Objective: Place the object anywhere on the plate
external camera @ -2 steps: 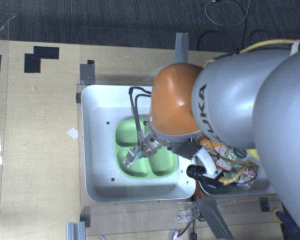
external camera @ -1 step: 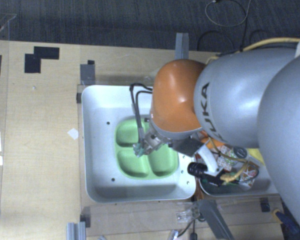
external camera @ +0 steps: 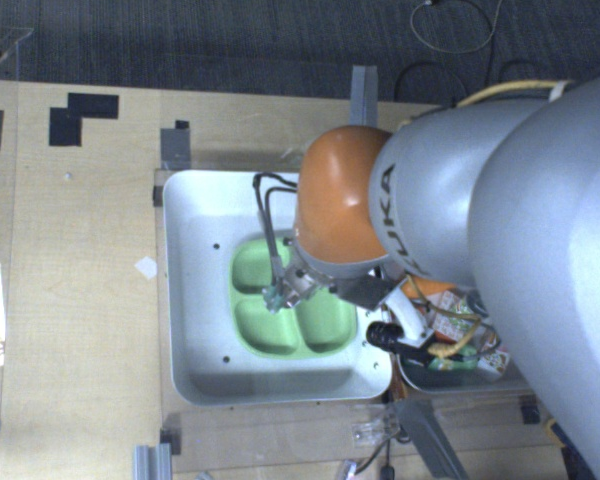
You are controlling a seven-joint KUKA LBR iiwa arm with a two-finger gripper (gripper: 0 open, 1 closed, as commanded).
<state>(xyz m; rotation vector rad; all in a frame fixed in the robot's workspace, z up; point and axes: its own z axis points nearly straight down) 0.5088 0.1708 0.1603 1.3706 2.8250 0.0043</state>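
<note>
A light green sectioned plate (external camera: 265, 323) lies in the left white bin (external camera: 195, 268), with three compartments showing. The grey arm with its orange band (external camera: 340, 203) reaches over the bin from the right and covers the plate's right part. My gripper (external camera: 277, 296) hangs low over the plate's middle, near where the compartment ridges meet. The wrist hides its fingertips, and no object shows between them. Several small colourful objects (external camera: 450, 318) lie in the right bin, partly hidden under the arm.
A dark round dish (external camera: 430, 373) sits at the right bin's near edge among the packets. Metal posts (external camera: 175, 146) stand at the bin corners. Black cables (external camera: 265, 203) loop down beside the wrist. Wooden benchtop (external camera: 70, 268) spreads to the left.
</note>
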